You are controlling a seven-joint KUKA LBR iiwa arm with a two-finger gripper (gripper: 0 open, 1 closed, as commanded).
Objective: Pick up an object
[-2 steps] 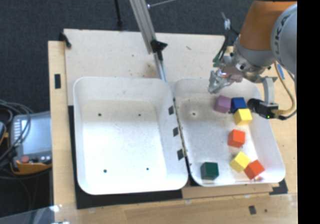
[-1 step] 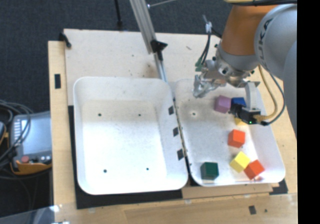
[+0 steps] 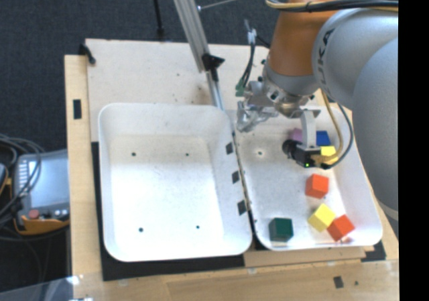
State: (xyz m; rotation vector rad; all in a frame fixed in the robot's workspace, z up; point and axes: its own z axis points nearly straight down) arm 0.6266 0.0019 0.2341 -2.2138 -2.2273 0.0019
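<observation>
**Jaws unresolved, gripper over right bin's upper-left corner**

Jaws: cannot tell how far apart they stand. The gripper (image 3: 249, 117) reads as a tangle of grey metal below the orange wrist band, seen from above at a slant, and nothing can be made out between its tips. No object seen in its hold; whether it touches the bin floor or the wall is also unclear.

Left to right:

- Left bin (image 3: 114, 159): white floor, a few dark specks, no blocks seen in it. Judged to be the drop side or simply unused for this pick.
- Divider: the two bins meet rim to rim, and the gripper sits just right of that seam, near the top edge of the right bin (image 3: 268, 179).
- Right bin holds all candidate objects. Green block (image 3: 281, 228) at the bottom edge, near the seam. Orange block (image 3: 317, 186) mid-bin. Yellow block (image 3: 322, 216) below it, with a red block (image 3: 341, 226) touching or just beside it at the lower right. Blue block (image 3: 322, 138) near the upper right, partly behind a cable and a small black unit (image 3: 299, 151) hanging from the wrist.

Judgement: the gripper is well apart from every block, so no grasp is under way. Blocks cluster at the bin's right and bottom, probably scattered at random, so the arm would need to shift toward them.
</observation>
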